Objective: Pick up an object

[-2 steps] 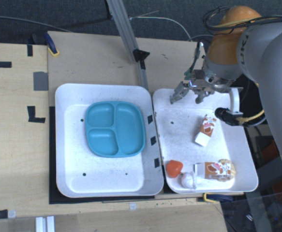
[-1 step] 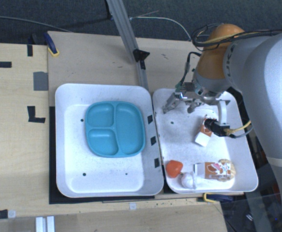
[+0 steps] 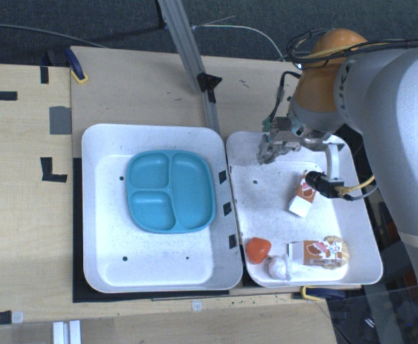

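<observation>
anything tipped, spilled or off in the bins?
Nothing spilled. The small white carton with a brown label lies tilted in the right white bin; the brown-and-white packet lies flat. The teal divided plate sits level in the left white bin.

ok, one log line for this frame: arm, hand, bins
arm: over right bin far corner | hand: low, nothing visibly held | right bin: orange item, small carton, packet | left bin: blue divided plate

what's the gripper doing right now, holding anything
gripper: over the far end of the right bin, nothing visible between its fingers; open or closed cannot be told.
</observation>
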